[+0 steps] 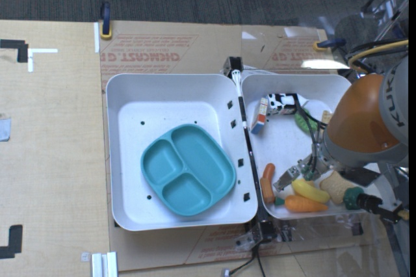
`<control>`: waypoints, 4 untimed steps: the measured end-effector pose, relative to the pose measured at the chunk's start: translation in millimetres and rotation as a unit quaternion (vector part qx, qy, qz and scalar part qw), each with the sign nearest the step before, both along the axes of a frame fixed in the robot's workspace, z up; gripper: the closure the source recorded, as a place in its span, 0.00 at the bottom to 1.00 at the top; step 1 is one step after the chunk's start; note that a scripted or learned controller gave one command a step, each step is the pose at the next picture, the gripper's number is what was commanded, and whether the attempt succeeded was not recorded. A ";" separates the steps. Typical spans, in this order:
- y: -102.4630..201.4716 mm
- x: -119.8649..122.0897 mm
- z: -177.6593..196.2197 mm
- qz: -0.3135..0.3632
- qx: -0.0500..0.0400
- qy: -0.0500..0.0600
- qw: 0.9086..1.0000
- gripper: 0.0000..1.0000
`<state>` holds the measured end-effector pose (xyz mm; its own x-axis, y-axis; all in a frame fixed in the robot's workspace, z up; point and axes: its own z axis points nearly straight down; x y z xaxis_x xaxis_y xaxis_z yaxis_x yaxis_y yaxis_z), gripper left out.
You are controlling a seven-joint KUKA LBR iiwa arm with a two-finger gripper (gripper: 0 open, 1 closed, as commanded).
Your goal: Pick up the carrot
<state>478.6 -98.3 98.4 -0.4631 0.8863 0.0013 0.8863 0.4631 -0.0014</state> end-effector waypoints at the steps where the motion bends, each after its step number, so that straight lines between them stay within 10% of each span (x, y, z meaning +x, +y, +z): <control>1: 41.4 2.0 93.1 0.318 -0.002 -0.004 0.948 0.00; 2: 53.5 2.2 93.1 0.284 -0.001 -0.004 0.959 0.00; 3: 74.3 2.1 92.8 0.317 -0.001 -0.003 0.948 0.00; 4: 111.9 1.8 92.6 0.402 -0.001 -0.003 0.916 0.00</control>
